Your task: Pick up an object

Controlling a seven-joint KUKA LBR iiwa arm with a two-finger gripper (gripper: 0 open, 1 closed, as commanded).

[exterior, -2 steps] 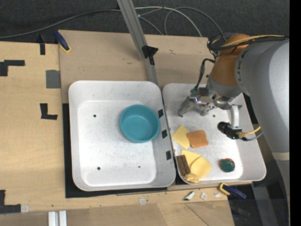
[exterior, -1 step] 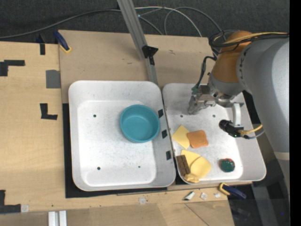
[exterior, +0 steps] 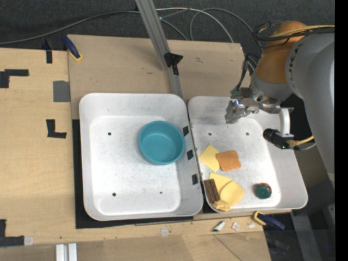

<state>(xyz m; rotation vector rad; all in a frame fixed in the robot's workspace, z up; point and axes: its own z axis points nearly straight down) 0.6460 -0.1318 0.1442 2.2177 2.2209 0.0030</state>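
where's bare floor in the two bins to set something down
Left bin: bare floor all around the blue bowl, widest to its left and along the near edge. Right bin: bare at the far end under the tool. Crowded near the front: yellow pieces, orange square, brown bar, green ball.

We see the arm (exterior: 304,64) cut off by the right edge, so its base stays out of our sight. The gripper (exterior: 235,113) is small and dark against the right bin (exterior: 283,200), and we cannot tell how it stands. The brown bar (exterior: 211,189) lies partly over a yellow piece (exterior: 227,192), hiding part of it, and the orange square (exterior: 228,160) covers a corner of another yellow slice (exterior: 209,157). The green ball (exterior: 263,190) is too small for us to make out. The metal pole (exterior: 157,37) runs off the top edge. Small bits (exterior: 235,226) below the bin are too tiny to identify.
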